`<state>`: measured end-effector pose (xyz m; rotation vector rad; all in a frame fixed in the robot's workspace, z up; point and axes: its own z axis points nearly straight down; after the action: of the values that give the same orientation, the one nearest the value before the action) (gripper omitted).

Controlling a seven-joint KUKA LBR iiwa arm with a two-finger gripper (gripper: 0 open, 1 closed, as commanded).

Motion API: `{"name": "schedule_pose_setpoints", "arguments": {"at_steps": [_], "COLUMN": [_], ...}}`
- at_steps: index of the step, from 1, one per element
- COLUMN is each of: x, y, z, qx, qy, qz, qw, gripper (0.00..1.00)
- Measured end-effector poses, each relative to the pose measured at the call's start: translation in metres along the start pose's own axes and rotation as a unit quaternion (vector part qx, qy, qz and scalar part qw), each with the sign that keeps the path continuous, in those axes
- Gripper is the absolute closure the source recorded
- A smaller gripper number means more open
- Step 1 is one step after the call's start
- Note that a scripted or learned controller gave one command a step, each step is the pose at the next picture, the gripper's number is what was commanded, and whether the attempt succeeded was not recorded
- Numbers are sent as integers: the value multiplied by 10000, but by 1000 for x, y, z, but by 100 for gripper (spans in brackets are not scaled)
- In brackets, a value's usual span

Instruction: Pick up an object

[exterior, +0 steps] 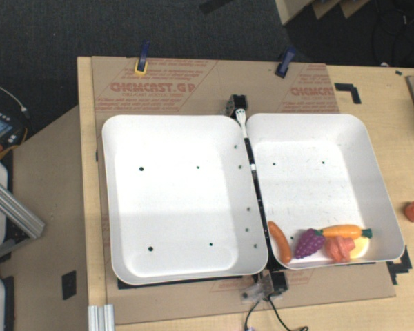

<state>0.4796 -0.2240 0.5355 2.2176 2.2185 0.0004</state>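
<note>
We cannot tell the gripper's state here. Task items sit bunched at the near edge of the right bin (pixel 317 143), towards its right corner. Orange-red sausage (pixel 279 242) lies nearest the divider, long axis slanting from far-left to near-right, almost along the bin wall. Purple grapes (pixel 308 243) lie just beside it on the right. Carrot (pixel 343 231) lies crosswise, long axis left to right, green tip pointing right. Below it, touching, are a red piece (pixel 337 249) and a yellow piece (pixel 359 248); we cannot tell their shapes. Left bin (pixel 172 192) adjoins the right one. A small red object (pixel 412 212) sits on the bench outside the bins, at right.
</note>
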Motion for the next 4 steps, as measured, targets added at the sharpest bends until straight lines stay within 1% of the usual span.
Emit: {"name": "schedule_pose_setpoints", "arguments": {"at_steps": [4], "x": [0], "y": [0], "z": [0], "qx": [1], "qy": [0], "qz": [1], "qw": [10000], "gripper": [100]}}
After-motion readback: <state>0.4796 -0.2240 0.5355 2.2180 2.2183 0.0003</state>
